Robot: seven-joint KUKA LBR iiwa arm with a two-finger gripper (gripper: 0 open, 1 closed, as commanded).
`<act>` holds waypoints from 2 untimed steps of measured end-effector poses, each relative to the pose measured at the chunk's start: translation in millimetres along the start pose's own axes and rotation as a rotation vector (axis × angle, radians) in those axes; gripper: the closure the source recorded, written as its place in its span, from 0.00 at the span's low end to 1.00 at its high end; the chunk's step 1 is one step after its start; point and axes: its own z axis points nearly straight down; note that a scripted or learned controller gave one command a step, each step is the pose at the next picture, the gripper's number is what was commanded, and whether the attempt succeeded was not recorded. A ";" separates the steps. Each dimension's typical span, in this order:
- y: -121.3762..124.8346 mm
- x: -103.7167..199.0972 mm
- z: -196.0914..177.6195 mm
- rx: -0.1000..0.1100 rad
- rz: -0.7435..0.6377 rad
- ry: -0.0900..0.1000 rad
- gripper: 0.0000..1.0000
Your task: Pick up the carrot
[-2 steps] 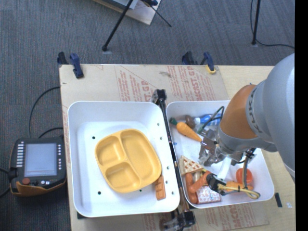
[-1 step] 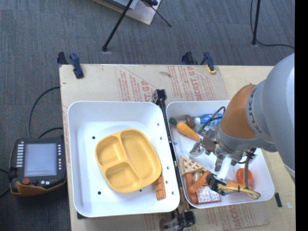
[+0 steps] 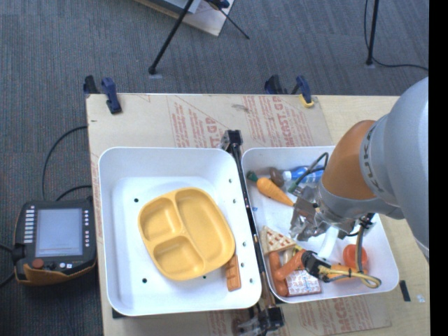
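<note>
The carrot [image 3: 274,190], orange with a green stub at its left end, lies slanted in the upper left part of the right bin [image 3: 389,247]. My gripper [image 3: 306,228] hangs over the middle of that bin, a short way to the lower right of the carrot's tip and apart from it. The grey arm with its orange band [image 3: 348,165] comes in from the right and hides the bin's upper right part.
The left bin [image 3: 115,187] holds a yellow divided plate [image 3: 185,233] and a brown stick-like piece [image 3: 233,273]. Around the gripper lie a wedge-shaped toy [image 3: 275,240], orange-red pieces [image 3: 285,264], a small packet [image 3: 302,283], a red round item [image 3: 355,256] and a blue-white bottle [image 3: 297,175].
</note>
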 end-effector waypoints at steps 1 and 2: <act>0.0 -0.1 0.0 0.000 0.001 0.000 0.00; -0.4 0.0 -8.7 0.004 0.002 0.000 1.00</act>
